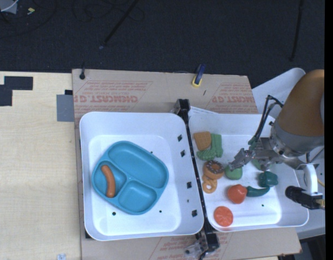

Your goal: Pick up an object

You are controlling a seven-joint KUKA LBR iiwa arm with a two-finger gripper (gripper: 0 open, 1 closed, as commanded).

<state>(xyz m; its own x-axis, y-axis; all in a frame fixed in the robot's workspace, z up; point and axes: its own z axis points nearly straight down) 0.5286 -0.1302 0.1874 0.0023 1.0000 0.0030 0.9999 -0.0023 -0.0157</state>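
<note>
Green toy just beneath tool, right bin

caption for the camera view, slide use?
Pincer over toy foods in the right bin; left bin holds a blue tray.

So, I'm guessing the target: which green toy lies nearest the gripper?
The small light-green piece, right beneath the gripper; the ridged green toy and dark-green pepper lie farther.
</note>
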